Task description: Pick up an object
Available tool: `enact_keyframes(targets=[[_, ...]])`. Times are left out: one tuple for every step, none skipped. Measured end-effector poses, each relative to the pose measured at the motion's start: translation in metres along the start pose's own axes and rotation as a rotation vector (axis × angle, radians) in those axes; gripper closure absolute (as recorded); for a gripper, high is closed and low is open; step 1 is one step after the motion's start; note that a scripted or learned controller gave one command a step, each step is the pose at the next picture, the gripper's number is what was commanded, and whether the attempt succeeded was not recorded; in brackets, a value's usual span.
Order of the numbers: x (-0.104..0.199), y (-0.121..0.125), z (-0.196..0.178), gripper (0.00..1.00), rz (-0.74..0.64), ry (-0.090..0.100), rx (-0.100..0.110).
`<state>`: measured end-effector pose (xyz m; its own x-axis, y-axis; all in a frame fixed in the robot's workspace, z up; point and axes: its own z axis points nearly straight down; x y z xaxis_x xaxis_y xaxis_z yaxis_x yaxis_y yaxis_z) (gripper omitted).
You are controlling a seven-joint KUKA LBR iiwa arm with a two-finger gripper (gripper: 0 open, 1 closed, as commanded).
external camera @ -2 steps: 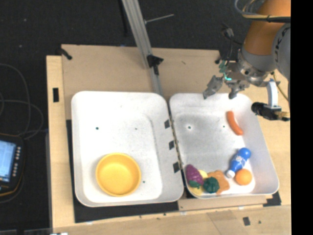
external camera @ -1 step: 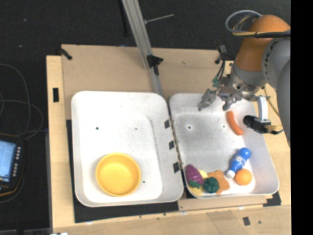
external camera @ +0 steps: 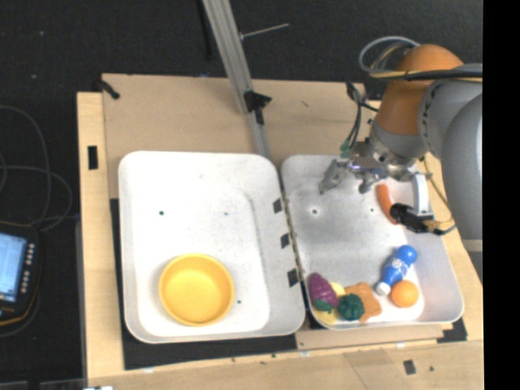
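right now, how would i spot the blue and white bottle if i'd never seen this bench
Look at the right-hand white bin and follow it down to the cluster of small things along its near edge. The blue and white bottle lies tilted at the right end of that cluster, just above the orange ball. It is the one blue item there.

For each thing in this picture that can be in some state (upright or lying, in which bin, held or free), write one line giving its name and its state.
Yellow bowl: upright, in the left bin, free.
Blue bottle: lying, in the right bin, free.
Orange ball: resting beside the bottle, free.
Purple toy: lying at the right bin's near edge, free.
Green toy: lying beside it, free.
Gripper: above the right bin's far end, holding nothing visible.
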<state>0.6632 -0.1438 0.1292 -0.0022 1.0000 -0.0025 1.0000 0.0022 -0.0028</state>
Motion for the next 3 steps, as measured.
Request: enact_keyframes(targets=[[-0.001, 0.0, 0.03, 0.0, 0.001, 0.0, 0.0], [-0.002, 0.001, 0.016, 1.0, 0.001, -0.001, -0.007], [-0.007, 0.006, -0.049, 1.0, 0.002, 0.001, -0.011]])
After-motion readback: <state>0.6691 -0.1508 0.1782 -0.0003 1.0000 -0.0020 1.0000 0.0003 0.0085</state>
